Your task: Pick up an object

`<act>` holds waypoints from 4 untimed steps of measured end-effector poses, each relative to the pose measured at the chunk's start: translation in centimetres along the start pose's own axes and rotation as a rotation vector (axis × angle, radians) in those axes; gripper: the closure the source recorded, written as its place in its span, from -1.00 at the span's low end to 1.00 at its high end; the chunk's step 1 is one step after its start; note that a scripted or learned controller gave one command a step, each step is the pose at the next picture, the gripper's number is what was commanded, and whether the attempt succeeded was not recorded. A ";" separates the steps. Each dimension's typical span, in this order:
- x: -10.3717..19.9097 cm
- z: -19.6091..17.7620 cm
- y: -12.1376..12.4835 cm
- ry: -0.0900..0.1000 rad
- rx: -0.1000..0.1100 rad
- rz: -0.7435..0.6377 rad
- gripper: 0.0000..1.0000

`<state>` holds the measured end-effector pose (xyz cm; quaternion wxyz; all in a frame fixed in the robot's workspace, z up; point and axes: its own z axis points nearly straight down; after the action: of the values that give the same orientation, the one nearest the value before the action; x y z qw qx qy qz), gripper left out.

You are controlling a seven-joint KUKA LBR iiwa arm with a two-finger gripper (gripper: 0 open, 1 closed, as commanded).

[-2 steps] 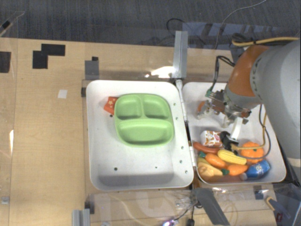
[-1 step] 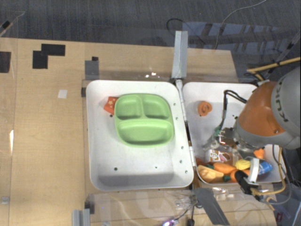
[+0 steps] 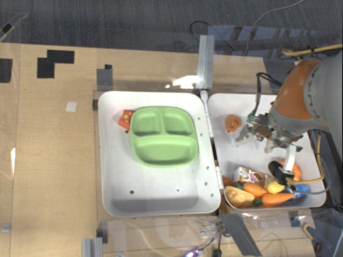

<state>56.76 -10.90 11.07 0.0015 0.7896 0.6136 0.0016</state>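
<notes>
We see a wooden counter (image 3: pixel 53 143) with two white bins side by side. The left bin (image 3: pixel 155 197) holds a green plate (image 3: pixel 163 134) with three parts, lying flat toward the far side. A little red thing (image 3: pixel 125 120) peeks out from under the plate's far left corner. The grey arm (image 3: pixel 316 98) with its orange band comes in from the right, over the right bin (image 3: pixel 252 103). The gripper (image 3: pixel 255 142) hangs about the middle of that bin. Its two silver fingers (image 3: pixel 242 137) look spread apart. We see only white bin floor between them, so it has hold of nothing. A small orange round toy (image 3: pixel 232 123) sits just to the left of the gripper, a bit farther back, not touching it. The other toys are crowded along the near side of the right bin. There is a tan bread-like toy (image 3: pixel 239 196) in the near left corner. A little printed box (image 3: pixel 247 174) lies just behind it. Two orange carrots (image 3: pixel 277 199) lie beside them, and a small yellow toy (image 3: pixel 275 187) rests among them. A bit of blue (image 3: pixel 302 188) shows at the right end of the pile. We cannot tell what that blue bit is.
</notes>
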 end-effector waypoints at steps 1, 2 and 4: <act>4.2 -9.9 -0.5 0.001 -0.001 -0.258 -1.00; 3.4 -1.9 6.6 -0.001 0.001 -0.242 -1.00; 4.1 0.9 7.2 0.000 -0.011 -0.217 1.00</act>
<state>64.74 -8.69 10.16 0.0060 0.7186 0.6954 0.0048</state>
